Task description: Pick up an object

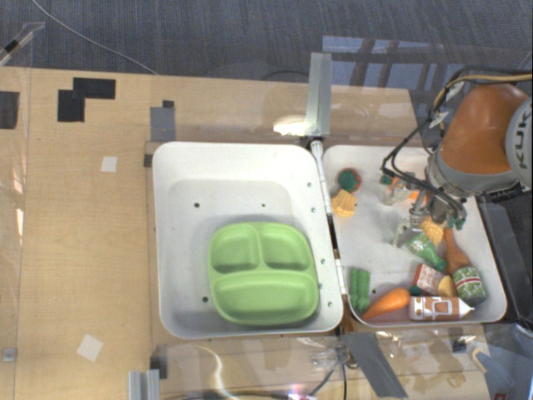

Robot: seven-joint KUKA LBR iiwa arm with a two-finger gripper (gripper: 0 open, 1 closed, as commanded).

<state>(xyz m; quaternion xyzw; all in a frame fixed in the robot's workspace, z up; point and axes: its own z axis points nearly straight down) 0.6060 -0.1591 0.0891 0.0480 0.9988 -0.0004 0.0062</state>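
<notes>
- Hanging low over the right bin (366,161), the gripper (422,223), just above the heap of toy food (441,277) packed toward that bin's near right corner.
- Cannot tell whether the fingers are spread or pressed together.
- Risking a miss or a two-item snag, judging by the carrot (387,304), bottle (437,308) and can (469,283) touching each other.
- Crowding against that bin's right wall; leaving open floor toward its left half, near the corn (343,204).
</notes>
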